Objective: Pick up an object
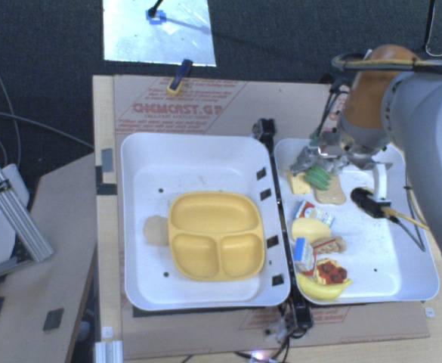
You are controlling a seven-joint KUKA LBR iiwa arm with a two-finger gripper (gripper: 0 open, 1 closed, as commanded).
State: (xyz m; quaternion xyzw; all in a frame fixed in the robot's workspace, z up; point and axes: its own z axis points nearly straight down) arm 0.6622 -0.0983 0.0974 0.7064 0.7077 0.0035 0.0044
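Gripper [316, 159]: low over far-left part of right bin, reaching in from the right; spread or pressed together, cannot tell at this angle.
Arm [425, 119]: grey, bulky, over far-right corner of right bin; orange band [375, 89] above the wrist.
Green object [319, 177]: small, directly at the gripper's near side, touching or all but touching it; held or not, cannot tell.
Yellow wedge [299, 183]: just left of green object, close to the bin's left wall.
Tan flat piece [331, 196]: just near of green object, touching or overlapping it.
Printed white packet [317, 214]: nearer again, resting on a pale yellow lump [308, 229].
Blue-and-white packet [302, 251]: near of the lump, beside left wall.
Brown scrap [331, 243]: right of blue-and-white packet, touching it.
Red item [331, 271]: near of the scrap, lying on the banana.
Banana [320, 289]: near-left corner of right bin, curved along the near wall.
Right bin [425, 278]: white, shallow; contents all in its left half, in a row from far to near.
Left bin [141, 172]: white, shallow, edge to edge with right bin.
Yellow divided tray [215, 234]: centre to near part of left bin, three compartments, flat on the floor.
Beige disc [156, 231]: left of the tray, touching or tucked under its left edge.
Cardboard sheet [205, 100]: under both bins, red print on far side.
Yellow-and-blue tool [180, 76]: on far edge of cardboard, well apart from the bins.
Shiny sheet [160, 29]: beyond the cardboard, on dark floor.
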